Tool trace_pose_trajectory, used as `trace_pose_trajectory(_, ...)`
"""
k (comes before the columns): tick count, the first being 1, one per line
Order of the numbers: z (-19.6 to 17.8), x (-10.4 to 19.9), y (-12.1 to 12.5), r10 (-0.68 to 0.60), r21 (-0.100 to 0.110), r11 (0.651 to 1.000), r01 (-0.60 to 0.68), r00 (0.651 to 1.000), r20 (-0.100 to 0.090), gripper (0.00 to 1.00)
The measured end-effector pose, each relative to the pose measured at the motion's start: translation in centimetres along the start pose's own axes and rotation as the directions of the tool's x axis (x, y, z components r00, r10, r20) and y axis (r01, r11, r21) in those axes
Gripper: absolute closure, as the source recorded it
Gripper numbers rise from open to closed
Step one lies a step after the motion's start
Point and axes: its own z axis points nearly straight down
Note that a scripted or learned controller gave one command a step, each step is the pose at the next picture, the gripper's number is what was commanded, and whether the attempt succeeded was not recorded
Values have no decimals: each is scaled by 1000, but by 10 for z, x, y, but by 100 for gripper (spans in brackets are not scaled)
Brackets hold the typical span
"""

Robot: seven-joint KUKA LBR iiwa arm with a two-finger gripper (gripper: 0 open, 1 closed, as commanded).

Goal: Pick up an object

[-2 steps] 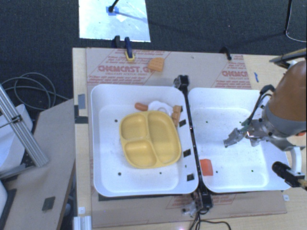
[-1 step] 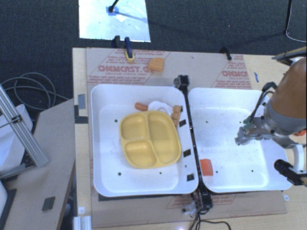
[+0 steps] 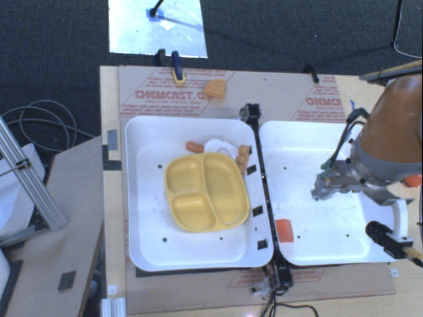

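Note:
My gripper [image 3: 322, 189] hangs low over the middle of the right bin [image 3: 310, 144], at the end of the grey and orange arm [image 3: 393, 131]. A small red-orange block [image 3: 283, 230] lies in that bin's near left corner, down and left of the gripper and apart from it. In the left bin [image 3: 142, 177] rests a yellow divided plate [image 3: 205, 191]. Behind the plate sit a small orange sausage shape [image 3: 195, 147], a white piece [image 3: 217, 147] and a tan piece [image 3: 243, 157] by the bin's right wall.
A tan block [image 3: 215, 88] lies on the board behind the left bin, next to a yellow and blue clamp [image 3: 177, 68]. A black divider with clips [image 3: 259, 177] runs between the bins. Cables [image 3: 39, 127] trail at the left.

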Motion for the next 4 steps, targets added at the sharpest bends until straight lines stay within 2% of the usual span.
trace_pose_trajectory(1,-7,15,0,2,1,1000,-2,1000,1,100)
trace_pose_trajectory(2,-16,-6,2,9,1,1000,-9,1000,2,100)
trace_pose_trajectory(3,-25,20,1,1,1,1000,-1,1000,0,100)
trace_pose_trajectory(4,-21,13,0,8,2,1000,-8,1000,1,100)
